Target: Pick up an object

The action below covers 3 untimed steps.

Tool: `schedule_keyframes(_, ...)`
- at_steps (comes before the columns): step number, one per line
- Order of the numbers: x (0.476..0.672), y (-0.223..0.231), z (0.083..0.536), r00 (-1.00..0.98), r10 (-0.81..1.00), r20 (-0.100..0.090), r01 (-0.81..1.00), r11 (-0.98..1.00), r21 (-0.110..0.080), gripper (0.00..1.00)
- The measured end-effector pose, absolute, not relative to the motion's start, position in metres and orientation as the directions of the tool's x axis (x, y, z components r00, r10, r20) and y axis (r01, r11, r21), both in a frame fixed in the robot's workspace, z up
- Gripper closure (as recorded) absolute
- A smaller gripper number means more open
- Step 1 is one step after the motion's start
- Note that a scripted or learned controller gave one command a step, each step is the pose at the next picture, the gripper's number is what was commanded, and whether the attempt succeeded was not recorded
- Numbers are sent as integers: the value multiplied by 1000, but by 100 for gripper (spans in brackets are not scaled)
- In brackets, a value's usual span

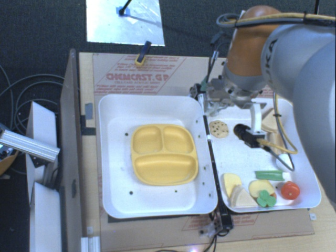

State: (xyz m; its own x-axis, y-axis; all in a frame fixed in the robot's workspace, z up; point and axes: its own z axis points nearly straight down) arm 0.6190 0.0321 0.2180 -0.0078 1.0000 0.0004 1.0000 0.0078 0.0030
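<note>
Dark carpet floor [31, 30]; brown printed board [137, 73]; shiny sheet [113, 20]; cables [14, 96]

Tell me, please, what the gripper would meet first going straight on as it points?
Likely the bare floor of the right bin under the gripper, just beyond the cookie; depth is unclear.

bins [121, 203]: smooth white plastic | tray [164, 154]: matt yellow plastic | bench [157, 70]: printed cardboard

Looks like a robotics lab: grey industrial arm [299, 56] over two white bins [113, 140], toy food [262, 189] in one, on a paper-masked sheet [142, 76] printed CHEMCAST GP, loose cables [25, 82] trailing across dark carpet [42, 14], bare aluminium rail [29, 145] alongside.
</note>
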Motion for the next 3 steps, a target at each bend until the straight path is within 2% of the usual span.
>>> schedule_keyframes(1, 630, -38, 183, 5, 1000, -2, 1000, -5, 0, 100)
schedule_keyframes(2, 639, 38, 185, -11, 1000, 3, 1000, 11, 3, 100)
schedule_keyframes(3, 634, 141, 148, -14, 1000, 5, 1000, 14, -1, 100)
